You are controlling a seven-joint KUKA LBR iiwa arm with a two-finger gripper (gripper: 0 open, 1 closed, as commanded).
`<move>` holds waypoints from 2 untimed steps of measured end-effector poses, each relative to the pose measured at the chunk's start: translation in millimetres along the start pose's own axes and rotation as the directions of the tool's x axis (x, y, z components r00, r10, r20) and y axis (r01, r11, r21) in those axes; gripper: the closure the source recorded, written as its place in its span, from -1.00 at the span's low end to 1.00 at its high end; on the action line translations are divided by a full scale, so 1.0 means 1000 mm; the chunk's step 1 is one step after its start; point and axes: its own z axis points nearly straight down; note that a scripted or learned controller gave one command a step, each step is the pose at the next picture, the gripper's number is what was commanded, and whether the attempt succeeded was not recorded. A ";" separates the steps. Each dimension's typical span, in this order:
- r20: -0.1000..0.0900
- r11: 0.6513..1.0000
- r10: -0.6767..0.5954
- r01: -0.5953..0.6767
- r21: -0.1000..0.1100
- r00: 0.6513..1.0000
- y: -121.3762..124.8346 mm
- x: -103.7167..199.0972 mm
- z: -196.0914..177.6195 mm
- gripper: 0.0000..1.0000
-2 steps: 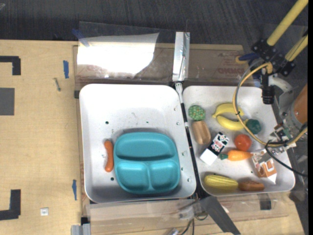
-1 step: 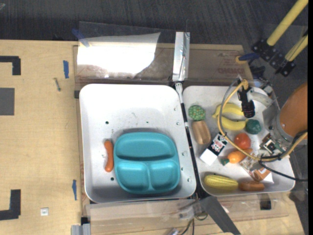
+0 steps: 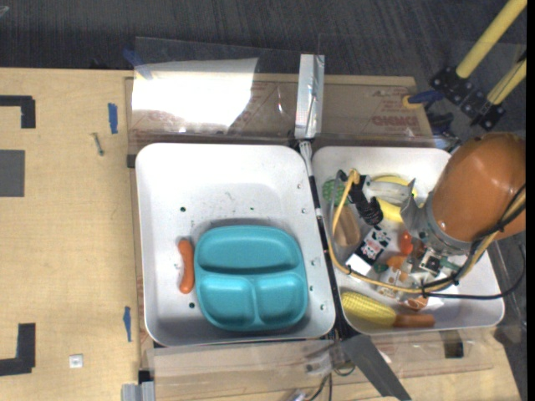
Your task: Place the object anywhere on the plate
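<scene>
Pincer (image 3: 399,267): I find it low inside the right bin (image 3: 481,307), under the arm's orange band (image 3: 476,189), among cables and clutter. From my feed I cannot tell how it is set or whether it grips anything.

Arm: enters from the right, wrist pointing down into the right bin; black and yellow cables loop around the wrist.

Right bin, contents as I read them: a corn cob (image 3: 368,307) near the front wall, an orange piece (image 3: 415,321) just right of it, a yellow item (image 3: 389,186) toward the back, a green item (image 3: 334,190) by the left wall, and a small black-and-white card (image 3: 374,244) mid-bin. Which of these is the task's object I cannot say.

Left bin (image 3: 226,174): a teal plate (image 3: 249,276) with three compartments sits toward the front. A carrot (image 3: 185,266) lies on the bin floor just beside the plate's left edge, lengthwise front to back, off the plate.

Surface: tan board bench (image 3: 63,224) to the left with black corner marks and bits of blue tape. Clear plastic sheeting (image 3: 201,98) and a cardboard strip behind the bins.

Room: dark grey carpet (image 3: 251,11) beyond the bench; yellow poles with black clamps (image 3: 485,48) at the upper right.
</scene>
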 end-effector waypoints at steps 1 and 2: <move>0.001 1.000 0.003 -0.003 0.003 1.000 -0.002 0.000 -0.009 1.00; 0.002 0.982 -0.189 0.189 -0.001 0.982 0.043 0.023 0.009 1.00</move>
